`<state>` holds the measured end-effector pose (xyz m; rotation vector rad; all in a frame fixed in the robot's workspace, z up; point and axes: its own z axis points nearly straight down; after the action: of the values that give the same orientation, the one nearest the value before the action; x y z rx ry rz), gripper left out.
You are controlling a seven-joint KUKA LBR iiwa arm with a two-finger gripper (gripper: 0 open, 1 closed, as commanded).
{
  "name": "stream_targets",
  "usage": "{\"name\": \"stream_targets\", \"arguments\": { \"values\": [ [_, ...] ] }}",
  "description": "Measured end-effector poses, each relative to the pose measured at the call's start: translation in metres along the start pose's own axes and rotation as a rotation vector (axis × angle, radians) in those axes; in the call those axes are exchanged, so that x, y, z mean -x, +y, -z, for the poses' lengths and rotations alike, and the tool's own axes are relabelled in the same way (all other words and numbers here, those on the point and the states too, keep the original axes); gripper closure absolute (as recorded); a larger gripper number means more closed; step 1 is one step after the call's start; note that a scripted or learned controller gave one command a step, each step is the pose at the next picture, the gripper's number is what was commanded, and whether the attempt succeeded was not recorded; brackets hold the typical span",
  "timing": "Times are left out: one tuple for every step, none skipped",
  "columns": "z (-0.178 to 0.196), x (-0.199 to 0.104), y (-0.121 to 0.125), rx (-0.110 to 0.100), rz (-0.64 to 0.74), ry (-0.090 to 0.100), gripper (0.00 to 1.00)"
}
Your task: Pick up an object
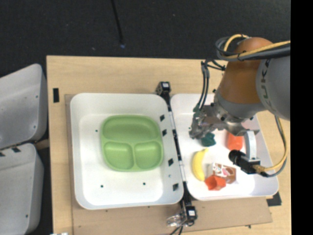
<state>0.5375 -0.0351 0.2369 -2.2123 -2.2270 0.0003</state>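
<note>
Hand: my hand [201, 129] is low in the right bin [186, 106], toward its left wall and upper half.
Hand state: I cannot tell; the wrist and mounting hide it from above.
Nearest object: a small teal object [210, 140] lies just beside my hand, on its lower right, possibly touching; contact is not resolvable.
Key relation: the teal object is the closest candidate. The banana [198, 164] lies further down the bin, its long axis roughly up-down in the view, slightly curved.
Other candidates: an orange block [235, 141] to the right of the teal object; a red-and-white packet [224, 172] and a small red-orange piece [213, 182] near the bin's lower edge.
Left bin: the left bin [83, 190] holds a green divided plate [131, 142], well apart from my hand.
Hidden: my arm [244, 82] covers the right bin's upper right. A black cable fitting [242, 160] overlaps the area beside the packet.
Judgement: nothing is seen held, so the pick is not yet done.
</note>
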Motion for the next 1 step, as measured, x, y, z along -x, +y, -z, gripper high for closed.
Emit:
{"name": "stream_targets", "arguments": {
  "values": [
    [0.0105,-0.0532,0.0097,0.003,0.002,0.0,1.0]
  ]
}}
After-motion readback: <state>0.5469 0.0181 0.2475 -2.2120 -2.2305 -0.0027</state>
